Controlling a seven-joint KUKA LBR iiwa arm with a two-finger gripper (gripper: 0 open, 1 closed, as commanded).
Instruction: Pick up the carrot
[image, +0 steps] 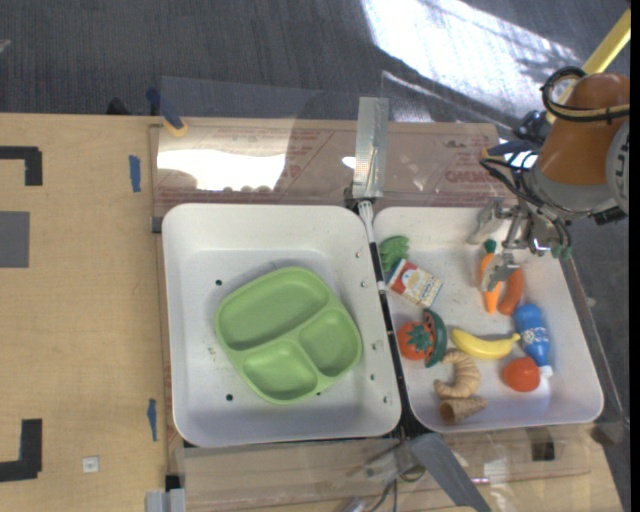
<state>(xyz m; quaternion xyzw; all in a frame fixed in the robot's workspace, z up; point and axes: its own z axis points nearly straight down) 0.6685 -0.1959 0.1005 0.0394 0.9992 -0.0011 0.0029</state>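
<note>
Croissant (460, 385); carrot (487, 270) upright, lengthwise.

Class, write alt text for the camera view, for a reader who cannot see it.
The gripper reaches down over the carrot in the right bin, among toy foods including a banana. The left bin holds a green divided plate.

Glossy white plastic bins (190, 300); matt green plate (288, 332); cardboard-like bench (70, 300).

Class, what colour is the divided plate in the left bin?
Light green plate, seen in the camera view.
</note>
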